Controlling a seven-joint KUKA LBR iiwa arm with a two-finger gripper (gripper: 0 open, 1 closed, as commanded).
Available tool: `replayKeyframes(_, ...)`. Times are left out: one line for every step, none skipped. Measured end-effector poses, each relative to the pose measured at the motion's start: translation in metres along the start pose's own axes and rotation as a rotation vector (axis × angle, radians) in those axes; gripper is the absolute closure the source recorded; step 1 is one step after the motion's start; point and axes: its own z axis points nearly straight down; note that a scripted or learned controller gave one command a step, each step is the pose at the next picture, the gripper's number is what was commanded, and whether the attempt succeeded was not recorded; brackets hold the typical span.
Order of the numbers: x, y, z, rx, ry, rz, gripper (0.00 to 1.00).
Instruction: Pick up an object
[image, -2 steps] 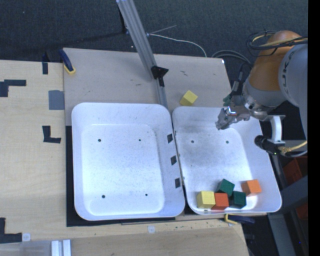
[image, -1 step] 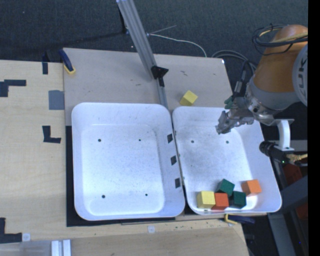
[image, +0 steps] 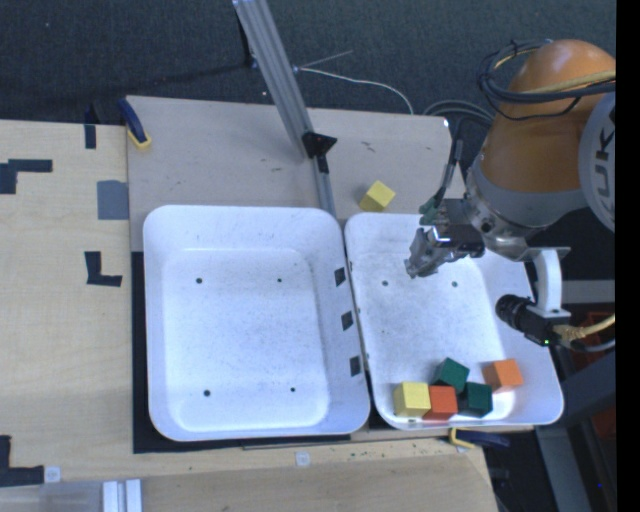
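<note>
Surface (image: 230, 150): tan board bearing two white bins.
Left bin (image: 165, 300): larger, beside the right bin (image: 470, 320).
Arm (image: 545, 120): reaches in from the right, over the right bin's far part.
Jaws: low above the bin floor; whether apart or together cannot be told.
Blocks, right bin's near edge: yellow (image: 411, 398), red (image: 442, 402), two green (image: 452, 373) (image: 478, 398), orange (image: 504, 374).
Yellow cube (image: 378, 195): on the surface, beyond the bins.

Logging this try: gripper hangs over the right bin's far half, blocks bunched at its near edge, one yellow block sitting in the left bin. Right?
Not quite. The camera view shows that yellow block on the bench just beyond the bins, not in the left bin. The rest holds: the gripper hangs over the right bin's far half, and the blocks bunch at its near edge.
</note>
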Motion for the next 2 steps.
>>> replayKeyframes(-0.065, -0.005, 0.13, 0.013, -0.004, 0.013, 1.0)
replayKeyframes(-0.106, 0.009, 0.192, 0.011, -0.004, 0.011, 1.0)
